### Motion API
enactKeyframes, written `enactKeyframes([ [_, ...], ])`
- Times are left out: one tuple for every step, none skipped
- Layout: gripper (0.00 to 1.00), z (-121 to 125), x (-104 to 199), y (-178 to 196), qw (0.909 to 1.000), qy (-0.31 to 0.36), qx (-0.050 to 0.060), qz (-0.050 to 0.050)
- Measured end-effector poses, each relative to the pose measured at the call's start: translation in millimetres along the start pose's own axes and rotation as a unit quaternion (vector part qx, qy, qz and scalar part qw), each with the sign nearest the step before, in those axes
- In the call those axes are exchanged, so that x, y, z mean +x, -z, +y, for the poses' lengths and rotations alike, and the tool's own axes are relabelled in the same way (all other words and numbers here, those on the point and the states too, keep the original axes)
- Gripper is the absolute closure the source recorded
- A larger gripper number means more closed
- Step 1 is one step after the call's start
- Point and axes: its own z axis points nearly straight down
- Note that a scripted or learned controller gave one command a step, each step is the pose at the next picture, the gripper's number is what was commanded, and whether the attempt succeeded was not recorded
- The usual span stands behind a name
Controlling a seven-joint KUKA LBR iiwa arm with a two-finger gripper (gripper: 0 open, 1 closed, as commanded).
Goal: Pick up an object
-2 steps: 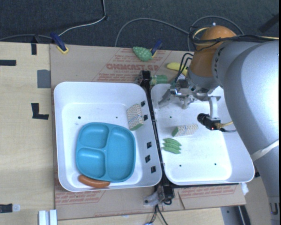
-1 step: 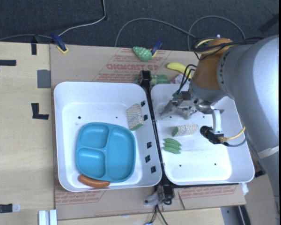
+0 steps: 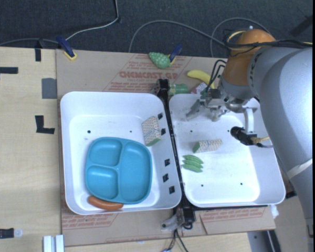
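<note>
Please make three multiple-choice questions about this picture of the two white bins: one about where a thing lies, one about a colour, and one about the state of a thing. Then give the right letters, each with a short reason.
1. Where does the green pea pod lie?
A. in the right bin
B. on the divided plate
C. on the cardboard behind the bins

2. What colour is the divided plate in the left bin?
A. red
B. blue
C. yellow

3. How does the orange sausage lie?
A. in the middle of the plate
B. between the pincer's fingers
C. on the bin floor at the plate's near edge

Answers:
1. A: the pod rests on the white floor of the right bin, near the divider.
2. B: the plate's compartments are light blue.
3. C: the sausage sits at the plate's near edge, far from the pincer.
</note>
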Motion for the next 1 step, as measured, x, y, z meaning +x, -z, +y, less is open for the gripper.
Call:
enactKeyframes([
  [0.0, -38.6, 30.6, 0.3, 1.0, 0.0, 0.001, 0.0],
])
